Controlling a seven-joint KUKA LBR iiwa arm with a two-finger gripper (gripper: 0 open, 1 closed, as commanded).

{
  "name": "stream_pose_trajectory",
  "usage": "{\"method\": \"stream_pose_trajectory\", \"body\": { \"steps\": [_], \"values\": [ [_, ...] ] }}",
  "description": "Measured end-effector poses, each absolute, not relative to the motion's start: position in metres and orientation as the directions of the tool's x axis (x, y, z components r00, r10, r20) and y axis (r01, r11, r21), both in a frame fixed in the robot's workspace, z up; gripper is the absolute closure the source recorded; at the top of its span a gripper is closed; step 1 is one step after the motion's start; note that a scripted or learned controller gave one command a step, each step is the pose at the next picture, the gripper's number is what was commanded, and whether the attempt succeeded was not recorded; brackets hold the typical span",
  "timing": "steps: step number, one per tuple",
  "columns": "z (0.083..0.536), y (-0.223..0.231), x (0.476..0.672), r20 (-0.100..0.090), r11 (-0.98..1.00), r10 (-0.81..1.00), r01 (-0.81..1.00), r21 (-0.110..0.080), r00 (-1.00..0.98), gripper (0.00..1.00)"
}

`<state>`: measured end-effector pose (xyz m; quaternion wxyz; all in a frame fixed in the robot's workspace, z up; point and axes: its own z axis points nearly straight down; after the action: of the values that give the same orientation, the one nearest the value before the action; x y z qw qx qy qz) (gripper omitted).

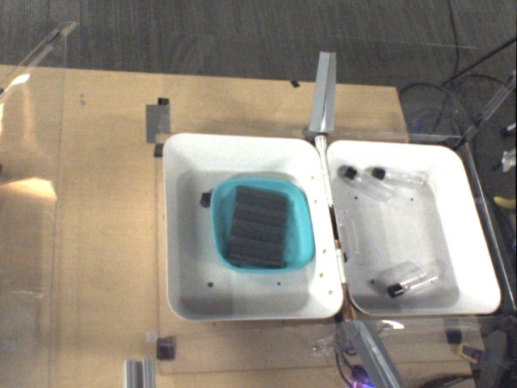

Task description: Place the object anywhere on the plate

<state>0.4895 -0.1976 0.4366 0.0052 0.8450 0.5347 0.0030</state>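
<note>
Two white bins on wooden worktop (97,241); left bin (186,289) holds teal plate (300,241) bearing dark ribbed block (258,226); right bin (452,289) holds three clear black-capped vials (361,181), (396,176), (410,281).

Arm: I cannot tell its pose from my overhead feed.
Wrist: I cannot tell its angle.
Gripper: I cannot report where it is or how it stands.

Right edge: a small pale grey piece (510,162), too little in sight to name the part.
Cables: thin dark cables (464,78) looping close by; whose, unclear.
</note>
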Motion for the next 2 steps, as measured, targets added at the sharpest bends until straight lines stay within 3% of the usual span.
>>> {"method": "stream_pose_trajectory", "body": {
  "steps": [2],
  "values": [
    [0.4369,-0.1973,0.4893,0.003,-0.601,0.799,0.799,0.012,0.601,0.0]
  ]
}}
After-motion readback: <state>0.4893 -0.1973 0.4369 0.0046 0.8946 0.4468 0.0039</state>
